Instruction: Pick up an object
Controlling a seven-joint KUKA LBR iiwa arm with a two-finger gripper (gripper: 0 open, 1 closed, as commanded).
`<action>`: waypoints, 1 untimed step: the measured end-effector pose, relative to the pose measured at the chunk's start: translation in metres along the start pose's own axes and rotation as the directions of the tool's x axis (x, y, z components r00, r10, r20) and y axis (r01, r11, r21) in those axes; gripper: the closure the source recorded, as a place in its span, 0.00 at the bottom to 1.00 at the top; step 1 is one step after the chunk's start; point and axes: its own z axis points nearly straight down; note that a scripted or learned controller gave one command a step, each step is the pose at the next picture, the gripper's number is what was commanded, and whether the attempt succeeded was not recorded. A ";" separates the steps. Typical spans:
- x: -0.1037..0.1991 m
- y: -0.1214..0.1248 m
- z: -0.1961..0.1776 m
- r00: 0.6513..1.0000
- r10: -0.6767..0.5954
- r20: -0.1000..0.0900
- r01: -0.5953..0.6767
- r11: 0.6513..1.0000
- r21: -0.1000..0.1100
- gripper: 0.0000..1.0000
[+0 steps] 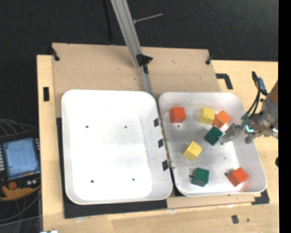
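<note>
gripper enters from the right edge of the right bin, low over its floor, with the grey fingers pointing left toward the block cluster. finger spacing cannot be made out; cannot tell whether anything is pinched. the tip lies just beside a dark green block and a small orange block, with a bit of white showing between them; contact cannot be confirmed.

count, right bin: seven blocks.
- orange/red: three. one orange-red block near the upper left, the small orange block by the gripper, one orange-red block at the lower right.
- yellow: two. one yellow block touching or just beside the small orange one, one yellow block near the middle.
- green: two. the dark green block by the gripper, one green block near the lower edge.

left bin: white floor with a few dark specks.

handheld screen unit sits off the bench at far left.
</note>
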 end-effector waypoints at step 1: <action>0.000 0.001 -0.002 1.000 0.001 0.001 -0.001 1.000 -0.004 0.00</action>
